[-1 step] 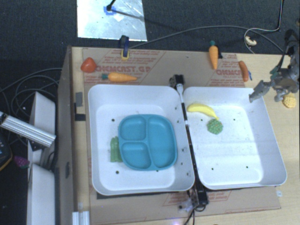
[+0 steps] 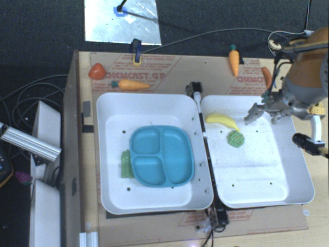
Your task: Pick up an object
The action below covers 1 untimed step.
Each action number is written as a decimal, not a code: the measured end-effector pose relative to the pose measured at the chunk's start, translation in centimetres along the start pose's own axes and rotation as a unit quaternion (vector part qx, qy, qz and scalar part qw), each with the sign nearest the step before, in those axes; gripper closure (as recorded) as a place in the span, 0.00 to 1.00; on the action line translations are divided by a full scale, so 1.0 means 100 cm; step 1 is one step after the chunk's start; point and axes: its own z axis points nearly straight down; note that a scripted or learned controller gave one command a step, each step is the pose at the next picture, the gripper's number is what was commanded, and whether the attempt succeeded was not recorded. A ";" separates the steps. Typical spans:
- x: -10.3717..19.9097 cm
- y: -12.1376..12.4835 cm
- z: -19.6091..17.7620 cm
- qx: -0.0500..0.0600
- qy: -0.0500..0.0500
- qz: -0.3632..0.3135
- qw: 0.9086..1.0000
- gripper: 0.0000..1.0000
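Two bins lie side by side, the left one [image 2: 110,138] holding a blue tray [image 2: 162,156], the right one [image 2: 267,189] a banana [image 2: 222,121] and green ball [image 2: 235,139], while the gripper [image 2: 264,112], fingers apart and empty, hovers near, seemingly approaching and needing to descend leftward.

The bench [image 2: 154,68], topped with printed brown cardboard, bears two shallow white bins side by side: the left bin [image 2: 110,138] and the right bin [image 2: 288,184], their inner rims nearly touching. On the bare cardboard behind the left bin lie a red-orange tomato-like toy [image 2: 96,71] and a toy carrot [image 2: 130,85], with a blue-and-yellow clamp [image 2: 136,51] at the back edge. Behind the right bin lie a second toy carrot [image 2: 234,62] and a slim orange piece [image 2: 266,76].
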 end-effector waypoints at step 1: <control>0.037 0.006 0.083 0.000 0.000 0.000 1.000 0.00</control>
